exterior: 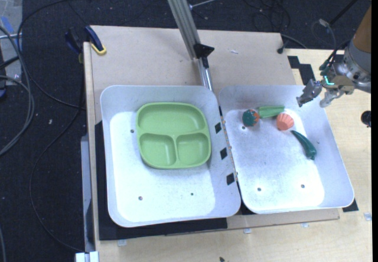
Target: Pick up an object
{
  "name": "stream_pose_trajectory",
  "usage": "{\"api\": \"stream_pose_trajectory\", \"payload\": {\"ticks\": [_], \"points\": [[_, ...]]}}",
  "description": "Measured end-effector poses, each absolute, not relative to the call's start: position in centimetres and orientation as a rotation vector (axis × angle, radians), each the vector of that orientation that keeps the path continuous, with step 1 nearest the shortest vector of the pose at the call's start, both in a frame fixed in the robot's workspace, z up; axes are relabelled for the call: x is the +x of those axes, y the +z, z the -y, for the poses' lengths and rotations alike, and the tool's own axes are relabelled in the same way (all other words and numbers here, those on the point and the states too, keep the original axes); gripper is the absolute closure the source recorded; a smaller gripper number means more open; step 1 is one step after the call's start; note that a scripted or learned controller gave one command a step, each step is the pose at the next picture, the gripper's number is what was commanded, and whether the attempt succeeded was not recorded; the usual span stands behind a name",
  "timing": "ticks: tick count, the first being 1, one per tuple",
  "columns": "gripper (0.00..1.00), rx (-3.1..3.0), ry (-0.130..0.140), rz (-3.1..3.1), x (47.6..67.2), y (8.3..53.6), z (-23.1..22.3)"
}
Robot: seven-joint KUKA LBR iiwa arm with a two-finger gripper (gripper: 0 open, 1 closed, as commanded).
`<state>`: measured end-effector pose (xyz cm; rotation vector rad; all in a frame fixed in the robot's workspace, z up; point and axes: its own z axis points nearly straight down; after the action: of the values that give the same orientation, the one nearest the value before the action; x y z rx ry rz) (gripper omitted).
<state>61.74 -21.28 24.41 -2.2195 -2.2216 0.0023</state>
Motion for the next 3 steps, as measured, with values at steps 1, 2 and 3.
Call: {"api": "stream_pose_trajectory", "payload": {"ticks": [1, 2, 3], "points": [[0.00, -2.221, 0.000, 2.224, 61.8, 24.6, 21.3], [0.00, -2.219, 0.005, 2.218, 60.7, 19.3, 21.1], [0.00, -2.217, 0.004, 2.221, 60.6, 14.4, 20.2]]}}
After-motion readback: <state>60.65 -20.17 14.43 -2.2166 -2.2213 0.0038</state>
